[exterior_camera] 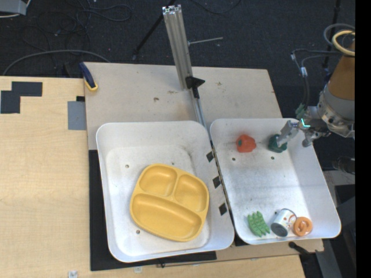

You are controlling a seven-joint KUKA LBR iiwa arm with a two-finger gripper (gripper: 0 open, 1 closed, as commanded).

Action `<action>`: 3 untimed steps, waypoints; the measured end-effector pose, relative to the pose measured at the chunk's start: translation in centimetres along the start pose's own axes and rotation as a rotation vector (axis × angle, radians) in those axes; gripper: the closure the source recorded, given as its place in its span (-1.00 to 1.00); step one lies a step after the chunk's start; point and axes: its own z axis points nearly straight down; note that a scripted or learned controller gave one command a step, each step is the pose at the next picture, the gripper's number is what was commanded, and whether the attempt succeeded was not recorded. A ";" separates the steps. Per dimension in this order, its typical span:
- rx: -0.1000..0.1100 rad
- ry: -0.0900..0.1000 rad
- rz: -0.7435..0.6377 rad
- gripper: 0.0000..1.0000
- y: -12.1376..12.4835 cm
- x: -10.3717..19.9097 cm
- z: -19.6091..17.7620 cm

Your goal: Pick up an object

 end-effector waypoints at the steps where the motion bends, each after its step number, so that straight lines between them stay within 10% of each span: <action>1: -0.002 -0.001 0.000 -1.00 0.1 0.0 -0.1; 3: 0.005 0.002 0.000 -1.00 -0.6 1.4 12.4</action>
